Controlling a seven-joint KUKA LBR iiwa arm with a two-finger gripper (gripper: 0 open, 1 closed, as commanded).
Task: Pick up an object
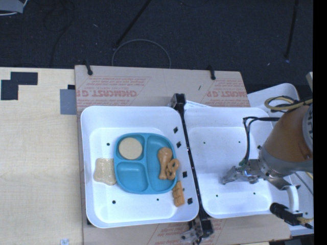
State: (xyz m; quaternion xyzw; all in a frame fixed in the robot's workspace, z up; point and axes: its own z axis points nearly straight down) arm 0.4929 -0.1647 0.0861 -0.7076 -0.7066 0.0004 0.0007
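Observation:
In the left bin (99,124) lies a blue divided plate (134,178). A round tan disc (130,148) sits in the plate's upper left compartment, and brown pretzel-shaped pieces (167,163) lie in its right one. A pale toast-like slab (104,171) rests on the bin floor against the plate's left rim. A small orange-brown piece (178,194) lies by the plate's lower right corner. My gripper (228,177) hangs low over the floor of the right bin (219,142), in its right half, far from all these objects. Nothing shows in it.
A black divider (186,157) runs between the two bins. The orange-banded arm (288,142) and its cables cover the right bin's right edge. Cardboard (153,88) lies under the bins, with a light wooden bench top (36,162) to the left.

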